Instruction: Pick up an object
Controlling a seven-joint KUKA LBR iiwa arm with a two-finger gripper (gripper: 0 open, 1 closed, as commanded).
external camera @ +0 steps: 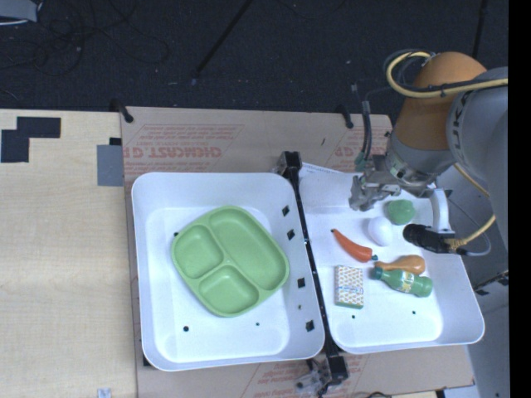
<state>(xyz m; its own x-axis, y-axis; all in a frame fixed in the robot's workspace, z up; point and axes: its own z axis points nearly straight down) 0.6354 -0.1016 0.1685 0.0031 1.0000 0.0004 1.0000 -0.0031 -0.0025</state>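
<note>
- The jaws (371, 196) hang low over the far part of the right bin (465, 326); whether they stand apart or together I cannot tell, as the wrist hides them from this angle.
- Nothing shows between them, so by my judgement no object has been picked up yet and the whole grasp and lift are left to do.
- Taking the white ball (381, 230) as the landmark: it lies just beside and nearer the camera than the jaws, on the bin floor.
- A green round object (400, 211) sits just beyond the ball, close to the jaws and a likely candidate.
- An orange chili-like piece (353, 245) lies just left of the ball.
- An orange pear-shaped toy (404, 264) and a green bottle (406, 281) lie nearer the camera than the ball, touching or nearly so.
- A small patterned card box (349, 286) lies further still toward the camera, left of the bottle.
- Well left of the ball, the other bin holds a green divided plate (230, 260).
</note>
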